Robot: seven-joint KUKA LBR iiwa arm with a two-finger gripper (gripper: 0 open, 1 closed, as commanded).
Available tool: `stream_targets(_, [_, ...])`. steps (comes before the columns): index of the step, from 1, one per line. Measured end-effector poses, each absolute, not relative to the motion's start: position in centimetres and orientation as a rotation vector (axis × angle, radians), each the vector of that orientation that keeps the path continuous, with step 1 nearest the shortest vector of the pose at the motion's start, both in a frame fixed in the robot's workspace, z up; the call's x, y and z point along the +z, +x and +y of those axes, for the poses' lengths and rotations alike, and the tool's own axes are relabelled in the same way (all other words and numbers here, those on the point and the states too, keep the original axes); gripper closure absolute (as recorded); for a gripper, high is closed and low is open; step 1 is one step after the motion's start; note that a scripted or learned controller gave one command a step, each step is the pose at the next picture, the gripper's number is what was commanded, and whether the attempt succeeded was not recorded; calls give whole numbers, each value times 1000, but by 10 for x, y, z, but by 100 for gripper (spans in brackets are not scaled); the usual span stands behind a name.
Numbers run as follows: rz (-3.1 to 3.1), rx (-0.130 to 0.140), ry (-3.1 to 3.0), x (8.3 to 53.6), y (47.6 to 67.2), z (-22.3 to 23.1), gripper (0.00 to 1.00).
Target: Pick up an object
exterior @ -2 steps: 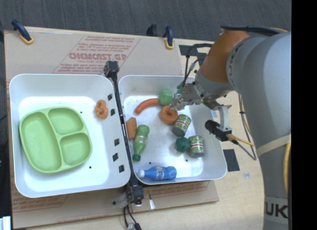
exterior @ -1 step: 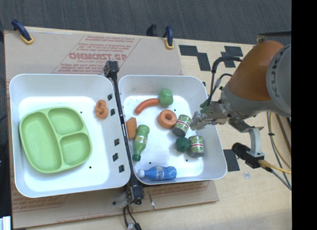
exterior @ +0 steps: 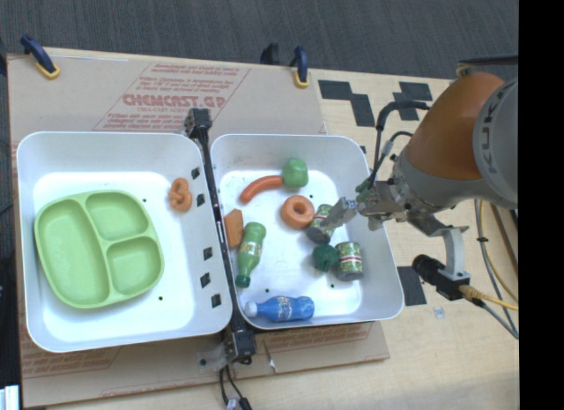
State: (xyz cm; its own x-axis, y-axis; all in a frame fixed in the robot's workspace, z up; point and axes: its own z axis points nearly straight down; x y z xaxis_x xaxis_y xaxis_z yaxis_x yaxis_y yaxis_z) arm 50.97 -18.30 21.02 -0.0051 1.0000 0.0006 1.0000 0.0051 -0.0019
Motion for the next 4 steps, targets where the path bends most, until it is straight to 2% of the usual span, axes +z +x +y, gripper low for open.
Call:
stream_targets(1, [-2229, 2, -2211, 92, 555, -210, 0])
stream_targets(2, [-2233, 4, -2208, 102, 555, -210, 100])
stream_targets(3, [-2230, -2, -2214, 242, 580, -131, 100])
stream_targets(4, [-2235, -1, -2208, 251, 580, -131, 100])
